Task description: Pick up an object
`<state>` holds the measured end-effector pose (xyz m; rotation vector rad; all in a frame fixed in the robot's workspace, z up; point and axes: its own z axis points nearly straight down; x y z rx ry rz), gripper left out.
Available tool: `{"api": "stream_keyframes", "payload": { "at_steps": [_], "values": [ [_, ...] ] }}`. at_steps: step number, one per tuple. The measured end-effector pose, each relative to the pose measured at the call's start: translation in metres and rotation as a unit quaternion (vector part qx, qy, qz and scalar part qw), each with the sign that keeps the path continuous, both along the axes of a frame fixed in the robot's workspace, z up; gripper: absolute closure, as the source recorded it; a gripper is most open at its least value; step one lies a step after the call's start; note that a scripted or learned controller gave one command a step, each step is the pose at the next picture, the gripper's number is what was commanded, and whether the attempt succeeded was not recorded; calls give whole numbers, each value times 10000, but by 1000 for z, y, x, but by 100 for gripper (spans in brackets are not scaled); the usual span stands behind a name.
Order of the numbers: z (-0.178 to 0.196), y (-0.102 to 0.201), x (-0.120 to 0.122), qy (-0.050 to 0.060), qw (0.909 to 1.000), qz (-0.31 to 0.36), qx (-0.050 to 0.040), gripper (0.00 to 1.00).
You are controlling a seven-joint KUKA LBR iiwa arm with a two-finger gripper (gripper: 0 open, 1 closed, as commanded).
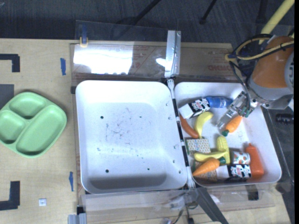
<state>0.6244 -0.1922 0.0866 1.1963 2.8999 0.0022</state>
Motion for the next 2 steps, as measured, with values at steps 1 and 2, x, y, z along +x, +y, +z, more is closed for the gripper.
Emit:
{"api": "stream_keyframes", "payload": {
  "at_steps": [1, 2],
  "values": [
    [100, 0, 12, -9, 9899, -1418, -1, 0],
    [0, -10, -18, -7, 9955, -950, -1, 0]
  ]
}}
